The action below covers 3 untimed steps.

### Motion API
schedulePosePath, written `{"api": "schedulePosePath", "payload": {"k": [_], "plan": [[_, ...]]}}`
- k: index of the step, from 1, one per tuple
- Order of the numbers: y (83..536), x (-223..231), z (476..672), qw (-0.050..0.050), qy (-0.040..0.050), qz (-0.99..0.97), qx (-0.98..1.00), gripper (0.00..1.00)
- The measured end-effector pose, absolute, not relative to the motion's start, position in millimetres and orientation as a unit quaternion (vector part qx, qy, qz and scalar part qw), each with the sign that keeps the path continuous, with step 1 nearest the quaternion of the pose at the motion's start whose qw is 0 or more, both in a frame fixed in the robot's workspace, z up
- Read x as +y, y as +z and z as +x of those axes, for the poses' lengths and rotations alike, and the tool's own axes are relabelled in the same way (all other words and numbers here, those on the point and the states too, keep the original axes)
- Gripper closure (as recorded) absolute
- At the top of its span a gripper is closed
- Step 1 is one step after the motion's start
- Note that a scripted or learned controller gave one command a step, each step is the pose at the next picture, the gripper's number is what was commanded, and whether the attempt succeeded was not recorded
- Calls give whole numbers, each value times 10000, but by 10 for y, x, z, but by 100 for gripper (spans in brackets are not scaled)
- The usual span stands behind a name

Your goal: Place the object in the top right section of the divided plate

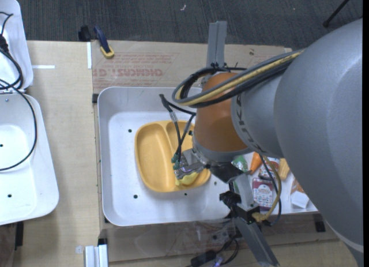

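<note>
One risk we see: the claw (185, 170) hangs at the yellow plate's (154, 155) four o'clock edge — we cannot tell its grip — so anything dropped could miss its section.

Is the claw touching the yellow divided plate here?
Cannot tell. In the camera view the claw overlaps the yellow divided plate, but the arm hides any contact or gap.
</note>
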State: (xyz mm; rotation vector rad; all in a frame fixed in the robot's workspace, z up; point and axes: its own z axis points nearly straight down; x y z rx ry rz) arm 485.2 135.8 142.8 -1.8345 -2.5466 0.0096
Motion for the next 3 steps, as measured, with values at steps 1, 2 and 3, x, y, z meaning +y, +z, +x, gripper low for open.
{"api": "schedulePosePath", "payload": {"k": [1, 2, 3], "plan": [[1428, 1356, 4853, 15, 30, -5849, -8111, 0], [1887, 789, 5497, 6, 25, -5678, -8232, 0], [1884, 92, 4877, 15, 29, -6157, -7880, 0]]}}
